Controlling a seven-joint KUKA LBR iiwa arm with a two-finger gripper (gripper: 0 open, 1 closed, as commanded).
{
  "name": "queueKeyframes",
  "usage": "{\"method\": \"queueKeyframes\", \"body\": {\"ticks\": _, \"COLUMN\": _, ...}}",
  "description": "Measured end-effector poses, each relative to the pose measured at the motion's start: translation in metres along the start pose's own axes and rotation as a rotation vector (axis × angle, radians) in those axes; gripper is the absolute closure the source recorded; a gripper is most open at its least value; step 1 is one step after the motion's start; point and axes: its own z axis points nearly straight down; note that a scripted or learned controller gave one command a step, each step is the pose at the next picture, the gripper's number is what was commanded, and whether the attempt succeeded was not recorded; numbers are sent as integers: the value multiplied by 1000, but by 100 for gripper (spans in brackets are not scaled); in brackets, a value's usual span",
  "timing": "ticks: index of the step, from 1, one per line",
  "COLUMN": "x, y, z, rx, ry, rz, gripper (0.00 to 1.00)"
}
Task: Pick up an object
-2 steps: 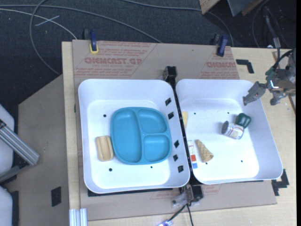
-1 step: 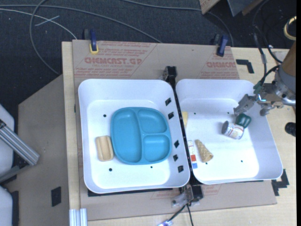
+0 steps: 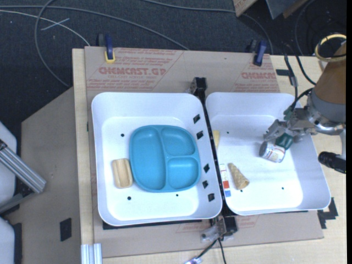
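- Start at the near edge of the bench (image 3: pixel 137 232), below the two bins: cable and clip hardware sit at the seam there, outside the working area.
- Check the left bin (image 3: pixel 104 147). It holds a blue divided plate (image 3: pixel 164 157) lying flat near its centre and a tan bread-like piece (image 3: pixel 121 172) touching the plate's left edge.
- Check the right bin (image 3: pixel 308 186). A tan wedge (image 3: pixel 238 176) lies near its front left, and a narrow striped item (image 3: pixel 225 181) lies against the dividing wall just beside the wedge.
- Locate the likely target: a small can-like object with a green and white label (image 3: pixel 275 149), lying on its side in the right bin's upper middle.
- Note the gripper (image 3: pixel 286 133). It is low in the right bin, directly over the can and apparently touching it. You cannot tell from this angle whether the claw is spread or closed, nor whether the can sits between its tips.
- Judge the step as the grasp attempt itself; a can on its side may roll out of the grip.
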Motion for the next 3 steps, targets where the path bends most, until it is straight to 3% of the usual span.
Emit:
{"method": "queueKeyframes", "body": {"ticks": 1, "x": 3, "y": 5, "z": 43, "rx": -2, "ry": -1, "rz": -1, "gripper": 0}}
{"method": "queueKeyframes", "body": {"ticks": 2, "x": 3, "y": 6, "z": 30, "rx": -6, "ry": -1, "rz": -1, "gripper": 100}}
{"method": "queueKeyframes", "body": {"ticks": 3, "x": 9, "y": 7, "z": -33, "rx": -11, "ry": -4, "rz": -1, "gripper": 100}}
